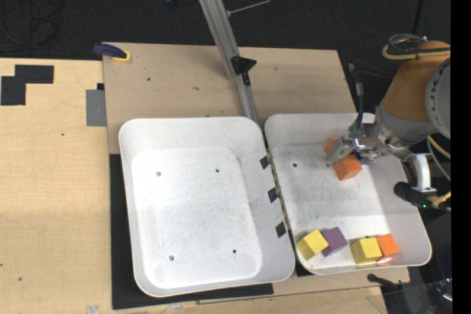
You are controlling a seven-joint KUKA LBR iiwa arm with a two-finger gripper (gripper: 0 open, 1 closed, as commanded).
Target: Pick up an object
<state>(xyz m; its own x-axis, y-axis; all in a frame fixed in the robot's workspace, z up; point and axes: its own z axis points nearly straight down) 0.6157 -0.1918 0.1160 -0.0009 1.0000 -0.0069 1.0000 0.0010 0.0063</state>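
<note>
The arm reaches in from the right, and my gripper (352, 151) is down in the right bin (309, 187), in its upper right part. An orange block (347, 169) lies right at the gripper's lower edge, touching or nearly touching it. A smaller orange patch (332, 147) shows just left of the gripper; I cannot tell whether it belongs to the same block. The gripper's body hides the spot where it meets the block.
Along the right bin's front edge lie a yellow block (313, 243), a purple block (335, 237), a second yellow block (366, 250) and an orange block (388, 245). The left bin (147, 136) sits alongside. A metal rail (221, 26) slants behind the bins.
</note>
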